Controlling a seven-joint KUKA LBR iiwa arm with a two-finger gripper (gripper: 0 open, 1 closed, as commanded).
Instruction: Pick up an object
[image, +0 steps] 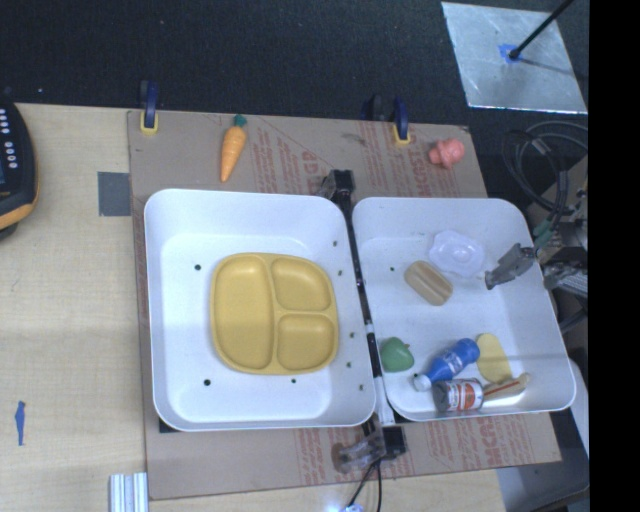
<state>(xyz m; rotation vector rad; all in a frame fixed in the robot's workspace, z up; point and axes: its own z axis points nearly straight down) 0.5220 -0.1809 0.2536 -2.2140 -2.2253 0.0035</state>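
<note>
overhead, the hand (508, 268) hovers at the right bin's (500, 215) right rim, fingers apart, grasping nothing. nearest lie a clear cup (455, 250) and tan bread roll (429, 283). risk: the slick cup could slip or skid away.

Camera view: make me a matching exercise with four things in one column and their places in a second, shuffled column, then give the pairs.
Things:
1. carrot
2. yellow tray
3. blue bottle
4. pink toy

Places:
A. in the right bin
B. on the board beyond the right bin
C. in the left bin
D. on the board beyond the left bin

Pairs: 1-D, 2-C, 3-A, 4-B
</note>
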